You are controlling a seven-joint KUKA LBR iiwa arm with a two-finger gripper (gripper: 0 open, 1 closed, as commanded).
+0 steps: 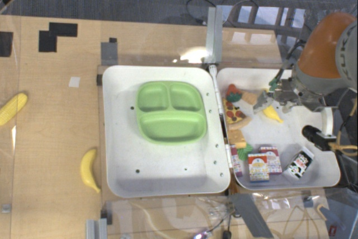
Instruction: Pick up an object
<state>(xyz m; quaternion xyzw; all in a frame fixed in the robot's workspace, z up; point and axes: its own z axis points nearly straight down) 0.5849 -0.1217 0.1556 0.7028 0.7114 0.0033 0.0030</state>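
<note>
Camera view shows the claw (272, 99), grip state impossible to tell, hovering just above a small yellow banana-like piece (272, 114) lying slantwise.

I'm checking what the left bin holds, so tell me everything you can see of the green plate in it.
The green plate is a light green divided tray with rounded corners, plastic by the look of it. It has three compartments: two smaller ones side by side at the far end and one wide one at the near end. It lies flat and right way up, roughly in the middle of the left bin, resting on the bin's white floor, apart from the walls. Nothing lies in its compartments, and nothing else touches it.
</note>
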